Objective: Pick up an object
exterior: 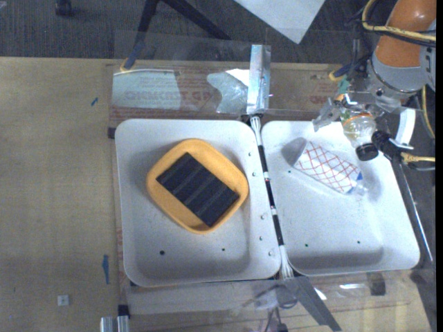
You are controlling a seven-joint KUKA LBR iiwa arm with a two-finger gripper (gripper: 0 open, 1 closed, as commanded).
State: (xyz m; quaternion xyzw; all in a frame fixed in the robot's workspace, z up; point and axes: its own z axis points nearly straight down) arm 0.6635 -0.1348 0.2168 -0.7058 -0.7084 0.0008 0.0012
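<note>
My pincer (353,120) hangs over the far edge of the right bin (387,251); I cannot tell how it is set. The checked packet (327,167) lies just below it. A yellow block (197,185) sits in the left bin (138,254).

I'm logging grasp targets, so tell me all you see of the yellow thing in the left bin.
The yellow thing is a rounded-square pad, soft-looking, with a dark ribbed rectangular panel on top. It lies flat, turned at an angle, in the upper middle of the left bin, touching only the bin floor.
</note>
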